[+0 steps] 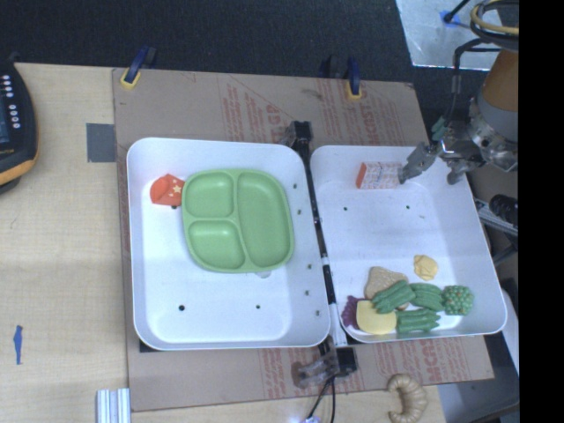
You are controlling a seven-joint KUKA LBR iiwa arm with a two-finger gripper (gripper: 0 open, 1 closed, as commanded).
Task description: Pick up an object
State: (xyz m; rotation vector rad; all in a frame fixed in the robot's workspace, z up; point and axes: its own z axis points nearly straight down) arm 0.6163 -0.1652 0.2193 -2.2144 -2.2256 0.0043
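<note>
Wooden bench (62, 263), green plate (238, 219) in left bin (159, 315)

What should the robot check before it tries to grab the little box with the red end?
1. Target in view: ok. The small box lies in the right bin, near its far edge.
2. Nothing on top of the box: ok. It lies by itself, apart from the toy food pile at the near edge.
3. Gripper close to the box: ok. The gripper is just beside it, toward the arm's side.
4. Gripper straight over the box: not ok. It sits off to the side.
5. Box between the fingers: not ok. No grasp yet.
6. Green plate in the way: ok. It sits in the left bin.
</note>
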